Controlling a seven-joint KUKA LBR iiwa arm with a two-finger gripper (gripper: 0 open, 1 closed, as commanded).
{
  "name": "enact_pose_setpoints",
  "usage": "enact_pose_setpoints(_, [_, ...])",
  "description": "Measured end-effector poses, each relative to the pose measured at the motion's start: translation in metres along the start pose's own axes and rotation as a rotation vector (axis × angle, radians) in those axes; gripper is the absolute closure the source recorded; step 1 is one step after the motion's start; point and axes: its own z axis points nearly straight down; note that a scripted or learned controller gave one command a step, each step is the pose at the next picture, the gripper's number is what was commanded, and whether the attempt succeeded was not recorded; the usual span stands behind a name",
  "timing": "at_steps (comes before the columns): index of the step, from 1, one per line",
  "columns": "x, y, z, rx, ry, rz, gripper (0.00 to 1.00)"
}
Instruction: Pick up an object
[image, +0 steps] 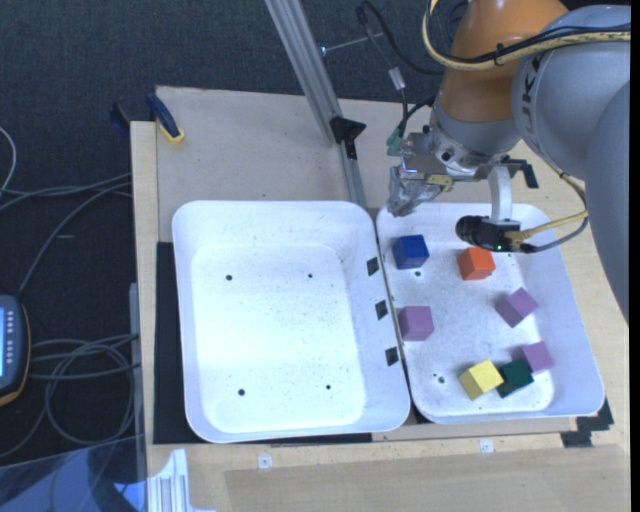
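Over the right bin's (560, 300) far-left corner hangs the gripper (405, 195), nothing visibly held, open or clenched I cannot tell; blue cube (410, 250) lies just nearer

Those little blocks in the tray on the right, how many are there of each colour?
Purple blocks: 3
Blue block: 1
Orange block: 1
Yellow block: 1
Green block: 1
Total: 7, all in the right bin.
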Motion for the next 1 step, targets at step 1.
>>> enact_pose_setpoints(1, [0.0530, -0.0142, 0.0091, 0.005, -0.001, 0.001, 1.00])
